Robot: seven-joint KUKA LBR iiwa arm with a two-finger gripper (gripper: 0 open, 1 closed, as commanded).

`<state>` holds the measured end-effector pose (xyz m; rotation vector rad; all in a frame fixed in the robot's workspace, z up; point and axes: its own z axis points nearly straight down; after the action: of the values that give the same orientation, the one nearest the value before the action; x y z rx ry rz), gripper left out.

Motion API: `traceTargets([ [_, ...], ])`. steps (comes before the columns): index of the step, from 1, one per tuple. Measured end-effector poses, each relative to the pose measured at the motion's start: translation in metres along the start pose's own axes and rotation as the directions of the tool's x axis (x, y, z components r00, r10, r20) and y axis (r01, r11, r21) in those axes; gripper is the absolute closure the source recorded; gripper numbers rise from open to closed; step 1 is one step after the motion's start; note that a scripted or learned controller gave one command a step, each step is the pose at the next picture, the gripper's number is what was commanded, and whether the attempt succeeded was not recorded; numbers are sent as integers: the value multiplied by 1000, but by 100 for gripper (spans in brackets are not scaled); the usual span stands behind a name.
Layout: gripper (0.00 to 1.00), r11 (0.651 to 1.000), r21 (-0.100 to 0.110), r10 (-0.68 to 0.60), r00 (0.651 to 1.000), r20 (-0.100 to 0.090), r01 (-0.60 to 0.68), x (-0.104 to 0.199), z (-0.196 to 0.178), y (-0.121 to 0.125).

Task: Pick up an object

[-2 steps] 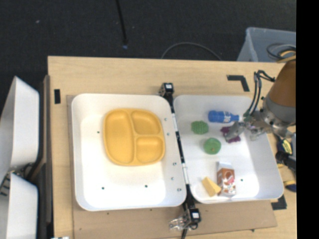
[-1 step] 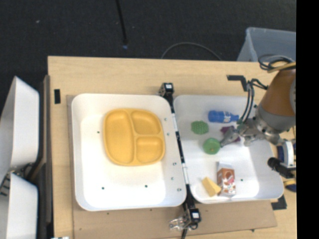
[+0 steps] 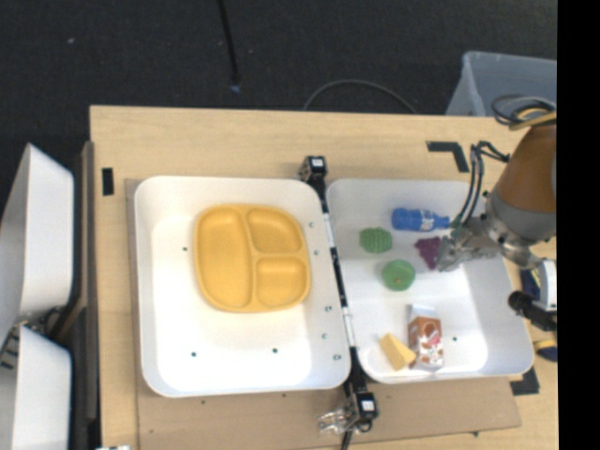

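Note:
The right bin (image 3: 469, 340) holds a blue bottle-shaped toy (image 3: 418, 219), a purple piece (image 3: 429, 249), two green round pieces (image 3: 376, 240) (image 3: 397, 274), a yellow wedge (image 3: 397, 351) and a red and white packet (image 3: 426, 337). My gripper (image 3: 450, 254) hangs low over the right bin, right beside the purple piece and just below the blue toy. The arm's orange band (image 3: 530, 172) rises above it at the right.
The left bin (image 3: 164, 345) holds a yellow divided plate (image 3: 251, 256). A grey container (image 3: 502, 82) stands at the back right. White boxes (image 3: 42, 242) stand off the bench's left side. A cable loops across the dark floor behind the bench.

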<state>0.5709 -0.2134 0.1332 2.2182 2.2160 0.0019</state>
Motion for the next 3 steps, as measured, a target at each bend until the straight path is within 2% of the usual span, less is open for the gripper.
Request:
traceTargets([
  [1, 100, 1000, -2, -4, 1000, -1, 4, 2, -64, -2],
  [2, 100, 1000, -3, -2, 1000, 0, 2, -9, -117, -5],
  [3, 100, 1000, 1, -5, 1000, -2, 5, -10, -130, -4],
])
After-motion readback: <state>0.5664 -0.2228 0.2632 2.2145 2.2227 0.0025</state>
